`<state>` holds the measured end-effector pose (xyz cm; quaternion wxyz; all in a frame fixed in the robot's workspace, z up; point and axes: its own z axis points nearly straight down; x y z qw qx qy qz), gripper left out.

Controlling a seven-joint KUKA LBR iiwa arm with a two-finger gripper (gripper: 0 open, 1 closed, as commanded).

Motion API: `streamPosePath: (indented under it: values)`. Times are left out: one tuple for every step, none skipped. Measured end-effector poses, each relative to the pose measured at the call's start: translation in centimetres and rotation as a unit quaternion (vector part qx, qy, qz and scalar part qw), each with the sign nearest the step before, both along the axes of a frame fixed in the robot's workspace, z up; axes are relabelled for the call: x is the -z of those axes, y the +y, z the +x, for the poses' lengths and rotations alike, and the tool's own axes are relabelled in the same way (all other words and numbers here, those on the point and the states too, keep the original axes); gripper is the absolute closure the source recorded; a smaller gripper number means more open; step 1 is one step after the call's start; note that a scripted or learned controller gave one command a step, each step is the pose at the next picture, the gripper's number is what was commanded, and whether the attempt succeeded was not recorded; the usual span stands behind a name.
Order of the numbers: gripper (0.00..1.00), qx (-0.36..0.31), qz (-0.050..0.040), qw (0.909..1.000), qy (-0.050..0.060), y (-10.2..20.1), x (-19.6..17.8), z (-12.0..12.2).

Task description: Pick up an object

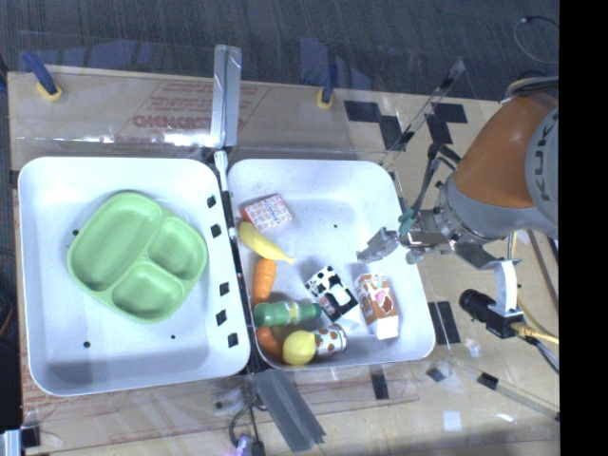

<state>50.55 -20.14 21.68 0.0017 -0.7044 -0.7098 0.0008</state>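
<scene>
The right bin [313, 174] holds several toy foods. Among them are a red-and-white box [268, 212], a banana [264, 243], a carrot [264, 278], a green bottle [285, 312] and a lemon [298, 348]. A black-and-white cow-patterned piece [328, 288], a small carton [377, 304] and a little can [331, 340] lie there too. My gripper [385, 243] hangs over the bin's right side, just above the carton and right of the cow-patterned piece. Nothing shows in its grasp.
The left bin [57, 350] carries a green divided plate [138, 255]. A metal divider strip [226, 93] runs between the bins. The arm's orange-banded wrist [503, 160] and cables [494, 316] sit past the right bin's rim.
</scene>
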Motion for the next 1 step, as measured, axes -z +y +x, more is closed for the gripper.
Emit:
streamPosePath:
  values:
    - [0.0, -0.014, -0.0003, 0.9999, -0.001, 6.05, 12.33, -1.24]
